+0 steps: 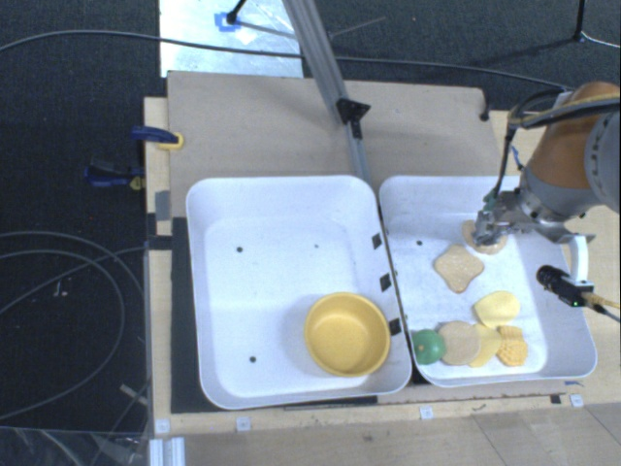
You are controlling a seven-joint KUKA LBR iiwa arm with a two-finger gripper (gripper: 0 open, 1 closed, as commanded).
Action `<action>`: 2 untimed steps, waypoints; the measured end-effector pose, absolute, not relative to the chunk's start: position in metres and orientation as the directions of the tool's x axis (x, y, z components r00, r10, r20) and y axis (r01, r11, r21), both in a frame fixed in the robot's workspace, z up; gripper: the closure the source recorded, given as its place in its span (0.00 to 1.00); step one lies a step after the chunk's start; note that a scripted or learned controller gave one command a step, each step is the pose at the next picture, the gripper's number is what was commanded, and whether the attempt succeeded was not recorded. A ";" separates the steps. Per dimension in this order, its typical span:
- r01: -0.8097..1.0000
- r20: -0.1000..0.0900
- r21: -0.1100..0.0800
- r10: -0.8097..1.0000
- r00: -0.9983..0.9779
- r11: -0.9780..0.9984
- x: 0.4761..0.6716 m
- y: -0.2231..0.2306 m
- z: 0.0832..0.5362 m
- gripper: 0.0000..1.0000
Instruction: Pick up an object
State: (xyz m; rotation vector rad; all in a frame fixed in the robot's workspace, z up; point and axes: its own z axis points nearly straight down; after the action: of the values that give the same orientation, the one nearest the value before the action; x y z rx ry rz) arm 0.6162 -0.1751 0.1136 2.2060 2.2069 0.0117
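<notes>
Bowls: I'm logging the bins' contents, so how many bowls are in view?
1. The yellow bowl sits in the left bin, near its front right corner. I see no other bowl.

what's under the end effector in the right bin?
A tan round piece shows partly beneath the end effector in the right bin. Its far part is covered, so contact can't be judged.

Left of the tool, across the divide, a yellow bowl [347, 333] sits in the left bin [243, 212]. Farther left, a blue clamp [155, 137] grips the counter [262, 124] edge; cables [58, 289] loop on the floor.
</notes>
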 end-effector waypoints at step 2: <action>1.000 -0.001 0.005 1.000 -0.006 0.006 0.628 -0.168 0.208 1.00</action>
State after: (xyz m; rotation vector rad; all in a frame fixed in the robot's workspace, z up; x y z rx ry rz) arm 0.6284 -0.1683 0.2079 2.2113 2.2253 0.0044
